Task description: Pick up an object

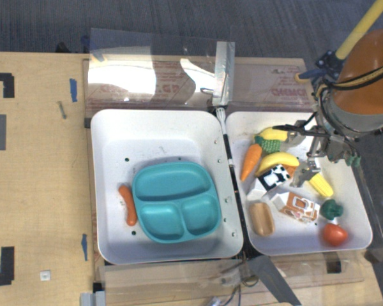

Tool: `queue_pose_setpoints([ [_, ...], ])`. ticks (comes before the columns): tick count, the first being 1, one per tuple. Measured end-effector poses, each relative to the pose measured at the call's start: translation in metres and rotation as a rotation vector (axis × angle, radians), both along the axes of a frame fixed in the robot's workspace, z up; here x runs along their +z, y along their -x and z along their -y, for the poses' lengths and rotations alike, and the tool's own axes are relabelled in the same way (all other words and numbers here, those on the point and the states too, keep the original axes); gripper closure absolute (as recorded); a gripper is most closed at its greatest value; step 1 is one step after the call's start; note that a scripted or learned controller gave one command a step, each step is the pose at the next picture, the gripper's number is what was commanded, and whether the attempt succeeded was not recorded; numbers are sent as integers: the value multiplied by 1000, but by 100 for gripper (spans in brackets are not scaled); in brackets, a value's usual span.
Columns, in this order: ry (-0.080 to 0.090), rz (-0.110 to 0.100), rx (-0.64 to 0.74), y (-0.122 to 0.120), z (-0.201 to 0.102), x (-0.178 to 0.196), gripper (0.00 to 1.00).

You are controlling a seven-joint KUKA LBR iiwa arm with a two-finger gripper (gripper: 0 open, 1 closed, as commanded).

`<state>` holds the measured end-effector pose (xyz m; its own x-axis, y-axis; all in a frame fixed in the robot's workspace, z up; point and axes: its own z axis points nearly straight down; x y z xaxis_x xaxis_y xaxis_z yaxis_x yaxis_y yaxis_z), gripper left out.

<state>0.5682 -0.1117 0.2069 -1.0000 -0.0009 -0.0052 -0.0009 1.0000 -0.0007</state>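
The pincer [304, 173] hangs low in the right bin [364, 234], over the crowded middle of its pile, and whether it is wide or narrow cannot be told, for the wrist hides it. Nothing shows as held. The things to choose from all lie in this bin: a carrot [250, 162] by the left wall, a banana [277, 162] beside it with a black-and-white toy [274, 176] just below, a small yellow piece [321, 185] to the right of the pincer, a printed white packet [298, 207], a tan bread roll [262, 219], a green piece [332, 208] and a tomato [334, 234] near the front corner. In my judgement the step in hand is the descent onto one target, and it goes best if the pincer settles on a single piece rather than the seam between neighbours; the yellow piece or the banana looks nearest. The left bin [105, 190] carries a teal divided plate [176, 201] and a sausage [128, 204], well apart from the arm
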Motion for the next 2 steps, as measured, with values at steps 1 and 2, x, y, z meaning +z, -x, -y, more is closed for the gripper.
queue_pose_setpoints([
  [1, 1, 6, 64, -9, -15, -109, 0],
  [2, 0, 2, 37, -34, -20, -116, 0],
])
